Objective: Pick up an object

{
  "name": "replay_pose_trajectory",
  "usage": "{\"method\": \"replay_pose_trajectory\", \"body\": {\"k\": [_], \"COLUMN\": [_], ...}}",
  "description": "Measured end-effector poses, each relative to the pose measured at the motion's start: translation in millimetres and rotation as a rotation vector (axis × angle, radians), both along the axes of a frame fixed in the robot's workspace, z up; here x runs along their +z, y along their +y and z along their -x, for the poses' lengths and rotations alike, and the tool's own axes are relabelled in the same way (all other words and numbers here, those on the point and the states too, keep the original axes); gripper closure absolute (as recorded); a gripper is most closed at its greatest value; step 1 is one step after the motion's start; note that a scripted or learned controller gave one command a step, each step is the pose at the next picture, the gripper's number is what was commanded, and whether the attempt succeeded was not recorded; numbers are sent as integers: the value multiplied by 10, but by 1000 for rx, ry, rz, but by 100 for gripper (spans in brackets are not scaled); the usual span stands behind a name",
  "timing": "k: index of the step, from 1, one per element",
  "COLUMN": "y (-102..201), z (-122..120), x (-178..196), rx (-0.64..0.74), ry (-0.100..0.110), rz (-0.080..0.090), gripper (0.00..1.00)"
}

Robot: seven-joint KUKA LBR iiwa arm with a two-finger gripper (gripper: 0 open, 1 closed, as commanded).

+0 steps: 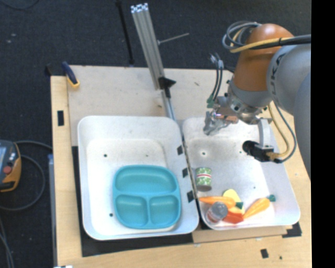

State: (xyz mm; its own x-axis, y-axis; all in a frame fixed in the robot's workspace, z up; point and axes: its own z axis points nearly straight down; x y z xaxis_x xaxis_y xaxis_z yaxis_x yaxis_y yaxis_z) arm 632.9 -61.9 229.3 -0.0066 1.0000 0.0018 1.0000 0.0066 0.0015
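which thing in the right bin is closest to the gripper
The small green-labelled can, standing alone by the bin's left wall. The carrots and other toy food sit farther from the gripper, heaped along the near edge.

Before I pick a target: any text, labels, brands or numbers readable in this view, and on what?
None can be read.
Small can at the right bin's left wall: green and cream label, print too blurred.
Orange device at the left edge: red mark, too small.
Checkered tag topping the metal rail: pattern, no text.

No legible text, label or number on any surface here.
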Motion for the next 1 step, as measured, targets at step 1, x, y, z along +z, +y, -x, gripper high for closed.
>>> {"method": "replay_pose_trajectory", "body": {"k": [1], "y": [480], "z": [72], "x": [127], "rx": [1], "ry": [-1], "rz": [0], "gripper": [100]}}
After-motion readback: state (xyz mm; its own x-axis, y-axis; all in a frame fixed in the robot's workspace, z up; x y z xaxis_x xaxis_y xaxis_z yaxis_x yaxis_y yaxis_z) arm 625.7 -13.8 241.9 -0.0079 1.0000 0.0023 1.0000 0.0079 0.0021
